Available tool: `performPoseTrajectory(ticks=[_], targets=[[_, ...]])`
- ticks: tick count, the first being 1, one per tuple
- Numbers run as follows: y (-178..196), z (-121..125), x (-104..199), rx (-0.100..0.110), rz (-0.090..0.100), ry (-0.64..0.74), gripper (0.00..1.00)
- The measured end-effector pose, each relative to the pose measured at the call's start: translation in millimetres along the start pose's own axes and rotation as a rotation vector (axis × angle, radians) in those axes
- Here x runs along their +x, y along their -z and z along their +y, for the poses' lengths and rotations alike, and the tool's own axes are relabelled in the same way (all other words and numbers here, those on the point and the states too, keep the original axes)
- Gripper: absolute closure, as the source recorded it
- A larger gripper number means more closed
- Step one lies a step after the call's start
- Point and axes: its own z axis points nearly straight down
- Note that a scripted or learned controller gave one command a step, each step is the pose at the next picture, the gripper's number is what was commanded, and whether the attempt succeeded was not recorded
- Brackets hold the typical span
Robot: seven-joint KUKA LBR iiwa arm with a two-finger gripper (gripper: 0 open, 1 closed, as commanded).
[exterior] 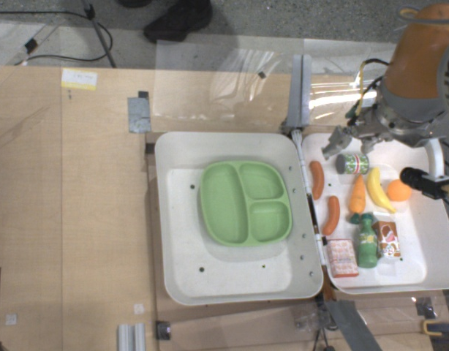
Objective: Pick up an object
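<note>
The right bin (411, 269) holds several toy foods. A green can (352, 164) lies on its side at the back. In front of it are two red sausages (316, 179) (331, 215), a carrot (357, 194), a banana (379, 189) and an orange (399, 191). Nearer the front edge are a green bottle (366, 241), a pink box (341, 257) and a brown carton (387, 240). My gripper (346, 142) hangs open just above the can's far side, with nothing between its fingers.
The left bin (177, 269) holds a green divided plate (246, 202). A ridge (310, 203) separates the two bins. The grey arm with its orange band (425, 46) covers the right bin's back corner, and a black part (425, 183) juts over the orange.
</note>
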Motion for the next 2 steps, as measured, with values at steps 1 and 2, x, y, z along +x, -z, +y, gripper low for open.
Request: performPoseTrajectory(ticks=[1, 2], targets=[[-51.2, -10.4, -69.8, 0.004, -0.001, -0.041, 0.0], [-134.9, -36.9, -110.5, 0.006, -0.001, -0.102, 0.0]])
